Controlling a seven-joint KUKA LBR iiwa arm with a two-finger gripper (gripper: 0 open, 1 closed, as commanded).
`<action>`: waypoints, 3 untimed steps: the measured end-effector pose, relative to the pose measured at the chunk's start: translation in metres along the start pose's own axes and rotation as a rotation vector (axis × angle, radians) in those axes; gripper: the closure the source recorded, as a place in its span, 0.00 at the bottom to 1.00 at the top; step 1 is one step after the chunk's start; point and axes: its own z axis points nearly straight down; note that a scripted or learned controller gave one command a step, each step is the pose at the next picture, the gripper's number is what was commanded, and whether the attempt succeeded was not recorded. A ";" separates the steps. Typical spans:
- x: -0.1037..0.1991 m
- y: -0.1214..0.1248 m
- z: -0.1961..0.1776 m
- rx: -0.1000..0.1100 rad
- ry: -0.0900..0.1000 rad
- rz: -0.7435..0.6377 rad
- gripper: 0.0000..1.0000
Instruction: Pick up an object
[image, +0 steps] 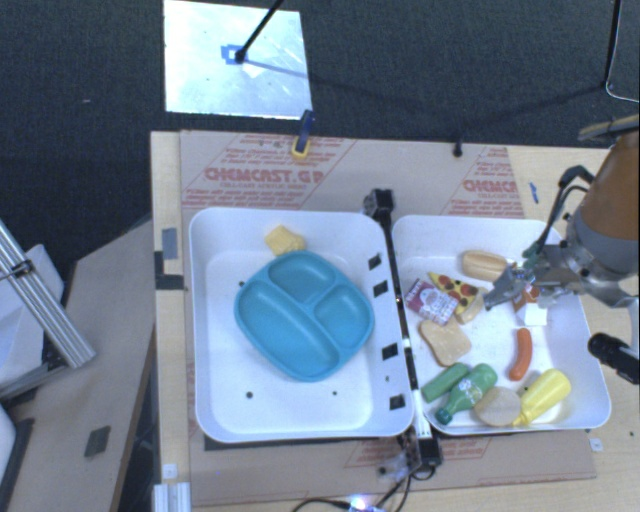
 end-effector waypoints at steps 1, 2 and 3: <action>0.000 0.003 -0.007 -0.013 -0.002 -0.003 0.00; -0.002 0.006 0.035 -0.009 -0.001 -0.001 0.00; -0.007 0.004 0.078 -0.010 -0.001 -0.001 0.00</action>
